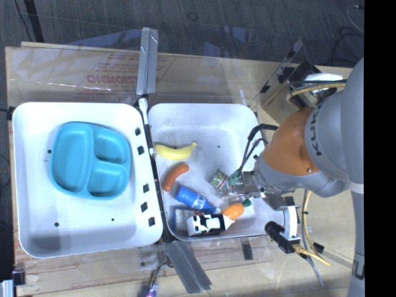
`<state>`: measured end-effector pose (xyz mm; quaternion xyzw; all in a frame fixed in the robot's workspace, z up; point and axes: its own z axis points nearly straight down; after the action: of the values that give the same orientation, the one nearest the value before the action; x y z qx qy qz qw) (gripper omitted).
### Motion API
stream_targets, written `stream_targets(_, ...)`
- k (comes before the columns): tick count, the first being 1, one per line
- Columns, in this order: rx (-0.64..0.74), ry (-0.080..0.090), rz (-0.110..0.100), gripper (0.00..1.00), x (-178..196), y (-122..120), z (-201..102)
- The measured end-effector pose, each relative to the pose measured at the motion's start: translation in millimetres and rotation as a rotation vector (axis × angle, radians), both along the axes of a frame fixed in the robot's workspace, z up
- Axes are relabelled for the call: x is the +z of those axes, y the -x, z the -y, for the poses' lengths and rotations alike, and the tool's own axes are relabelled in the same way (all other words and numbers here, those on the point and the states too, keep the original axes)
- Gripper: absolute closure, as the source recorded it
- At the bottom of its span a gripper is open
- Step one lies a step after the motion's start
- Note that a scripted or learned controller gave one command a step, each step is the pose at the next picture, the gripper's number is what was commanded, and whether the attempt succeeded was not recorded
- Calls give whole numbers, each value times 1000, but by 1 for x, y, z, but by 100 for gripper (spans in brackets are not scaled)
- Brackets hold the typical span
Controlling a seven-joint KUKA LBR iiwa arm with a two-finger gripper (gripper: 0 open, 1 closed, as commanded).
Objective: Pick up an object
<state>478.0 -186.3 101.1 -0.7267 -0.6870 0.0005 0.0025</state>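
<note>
the gripper hangs low in the right bin, the orange carrot just near of its fingers; their spread seems hidden, cannot tell.

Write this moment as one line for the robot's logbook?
arm: over right bin | gripper: low beside carrot and blue bottle | grasp: unclear | left bin: blue plate

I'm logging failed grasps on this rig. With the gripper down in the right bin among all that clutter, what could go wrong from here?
1. The gripper sits amid closely packed things: carrot, blue bottle and a small packet. It may nudge them or catch two at once.
2. It works close to the right bin's wall, so a collision is possible.
3. The bottle looks round and may roll away.
</note>
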Motion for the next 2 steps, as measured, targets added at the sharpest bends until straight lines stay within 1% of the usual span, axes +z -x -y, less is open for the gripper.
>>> stream_targets(1,163,2,3,100,90,-90,-14)
stream_targets(2,163,2,2,0,90,-90,-14)
